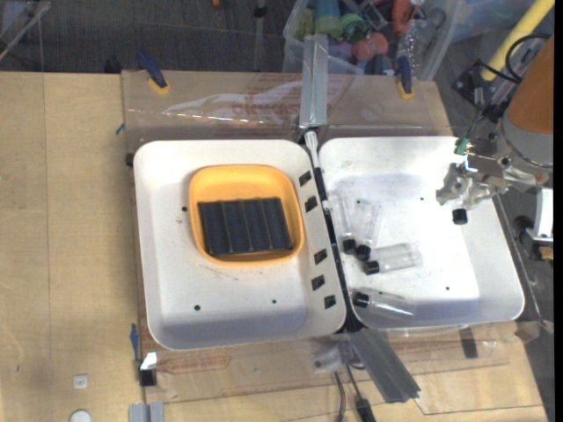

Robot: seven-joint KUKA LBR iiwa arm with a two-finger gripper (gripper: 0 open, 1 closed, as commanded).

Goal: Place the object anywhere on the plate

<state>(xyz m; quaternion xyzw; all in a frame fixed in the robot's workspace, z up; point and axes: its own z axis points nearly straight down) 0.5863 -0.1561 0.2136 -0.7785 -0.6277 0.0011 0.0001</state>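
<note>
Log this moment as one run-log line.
hand: above right bin, right side | clear vials: loose in right bin | plate: left bin, holds black ridged block

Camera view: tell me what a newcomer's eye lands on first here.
First, the square orange plate carrying a dark ribbed rectangular block, in the left shallow white bin. Next, the clear plastic tubes with black caps scattered along the left side of the right shallow white bin. Last, the arm's metal two-finger gripper over that bin's right edge.
</note>
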